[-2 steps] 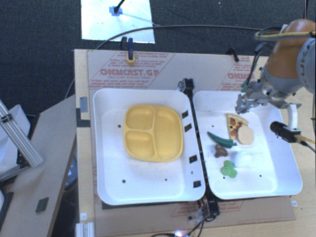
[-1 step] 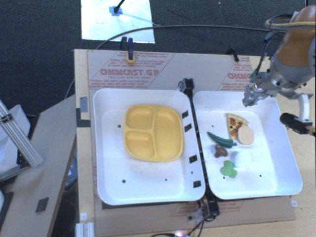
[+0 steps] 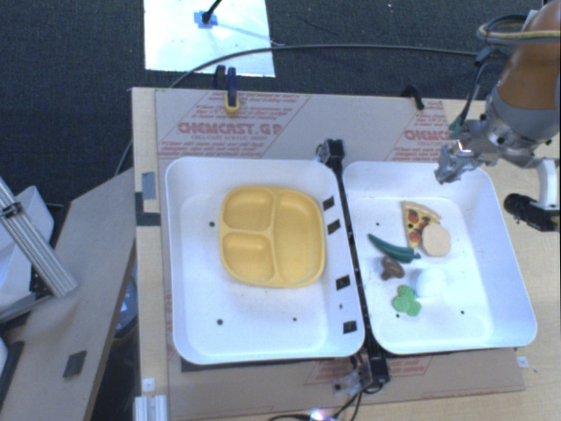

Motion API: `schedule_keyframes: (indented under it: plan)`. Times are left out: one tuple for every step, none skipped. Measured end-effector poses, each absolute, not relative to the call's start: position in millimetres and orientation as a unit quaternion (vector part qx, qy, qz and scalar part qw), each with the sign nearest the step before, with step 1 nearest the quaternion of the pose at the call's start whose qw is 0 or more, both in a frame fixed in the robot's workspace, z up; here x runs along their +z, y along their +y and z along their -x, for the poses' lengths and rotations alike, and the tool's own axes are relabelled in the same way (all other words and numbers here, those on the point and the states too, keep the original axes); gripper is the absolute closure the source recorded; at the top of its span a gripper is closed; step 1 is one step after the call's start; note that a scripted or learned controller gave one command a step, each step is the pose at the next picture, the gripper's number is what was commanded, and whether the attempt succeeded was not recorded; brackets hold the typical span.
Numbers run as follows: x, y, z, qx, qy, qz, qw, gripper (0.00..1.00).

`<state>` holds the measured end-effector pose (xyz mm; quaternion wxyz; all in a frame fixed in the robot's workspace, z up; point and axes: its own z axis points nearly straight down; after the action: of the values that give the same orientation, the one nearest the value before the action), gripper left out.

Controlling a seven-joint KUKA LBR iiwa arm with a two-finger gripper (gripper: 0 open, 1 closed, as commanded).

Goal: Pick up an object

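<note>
Right bin (image 3: pixel 504 261): holds a loose cluster of toy food near its middle, left of centre.
- Pizza slice (image 3: pixel 415 220): flat wedge, farthest of the group; point toward the near side. Judged thin, stiff and light; little height for fingers to close on, so best taken across its narrow width.
- Round tan disc (image 3: pixel 436 240): touches the pizza slice on its right. Flat, probably smooth; likely to slip from a pinch.
- Green pepper (image 3: pixel 393 248): long, slim, curved, lying diagonally just left of the disc. Judged light and rigid plastic; the mid-body, gripped across the short axis, looks the surest hold in the bin.
- Small brown piece (image 3: pixel 392 268): just near of the pepper; shape too small to tell.
- White rounded item (image 3: pixel 431 281): low contrast against the bin floor; outline unclear.
- Green leafy piece (image 3: pixel 405 301): nearest of the group, lumpy, apart from the others, so easy to approach.

Left bin (image 3: pixel 193 261): holds a yellow divided plate (image 3: pixel 272 237), three compartments, nothing in them.

Gripper (image 3: pixel 449 169): at the far rim of the right bin, well apart from the cluster, nothing between the fingers; whether they are spread or closed cannot be told.
</note>
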<state>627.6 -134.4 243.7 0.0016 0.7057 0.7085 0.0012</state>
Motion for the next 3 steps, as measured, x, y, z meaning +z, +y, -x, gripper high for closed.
schedule_keyframes:
  plan:
    - [238.0, -82.3, -613.5, 0.0006, 0.71, -0.704, 0.0, 1.0]
    - [239.3, -28.9, -620.7, 0.0013, 0.71, -0.704, 0.0, 1.0]
    - [229.1, 17.4, -610.0, 0.0006, 0.71, -0.704, -0.001, 1.0]
